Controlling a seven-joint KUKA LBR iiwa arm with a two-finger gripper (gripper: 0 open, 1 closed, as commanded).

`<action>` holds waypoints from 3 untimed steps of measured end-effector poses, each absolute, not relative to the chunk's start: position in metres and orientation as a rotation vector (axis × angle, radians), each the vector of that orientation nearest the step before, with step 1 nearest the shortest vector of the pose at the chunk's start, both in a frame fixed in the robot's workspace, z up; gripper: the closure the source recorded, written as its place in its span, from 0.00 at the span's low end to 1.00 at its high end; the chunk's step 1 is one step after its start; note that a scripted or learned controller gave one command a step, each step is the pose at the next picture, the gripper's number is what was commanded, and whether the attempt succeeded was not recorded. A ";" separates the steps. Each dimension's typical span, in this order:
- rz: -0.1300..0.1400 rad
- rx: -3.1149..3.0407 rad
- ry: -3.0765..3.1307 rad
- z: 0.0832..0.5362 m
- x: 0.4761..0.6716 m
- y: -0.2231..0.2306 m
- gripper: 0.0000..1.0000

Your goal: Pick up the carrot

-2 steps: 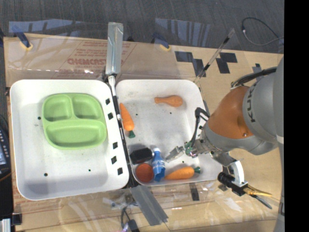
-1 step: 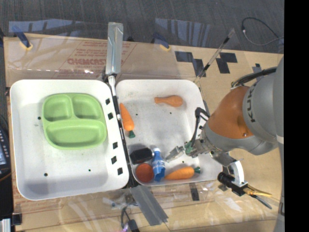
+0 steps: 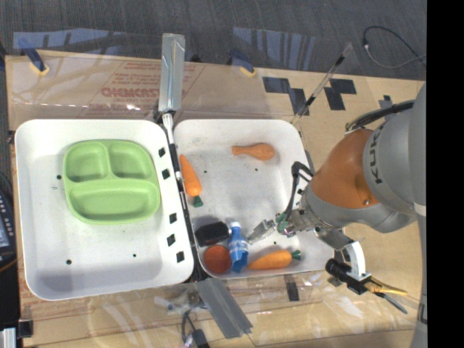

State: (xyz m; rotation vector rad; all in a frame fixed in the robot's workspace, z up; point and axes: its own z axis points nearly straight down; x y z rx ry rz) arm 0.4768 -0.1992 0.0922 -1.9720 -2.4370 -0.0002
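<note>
The tool [image 3: 267, 228], whose state I could not tell, hovered just above-left of the nearer carrot [image 3: 272, 260], which lay roughly left-to-right.

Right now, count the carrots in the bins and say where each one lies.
2. One carrot lies along the left wall of the right bin, beside the divider. The other carrot lies near that bin's front edge, beside the blue bottle. More may be hidden under the arm.

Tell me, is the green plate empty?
Empty. The green plate in the left bin shows bare green in all three sections; nothing lies on it.
</note>
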 end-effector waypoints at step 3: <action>0.001 -1.944 -2.468 0.105 0.477 -0.191 0.00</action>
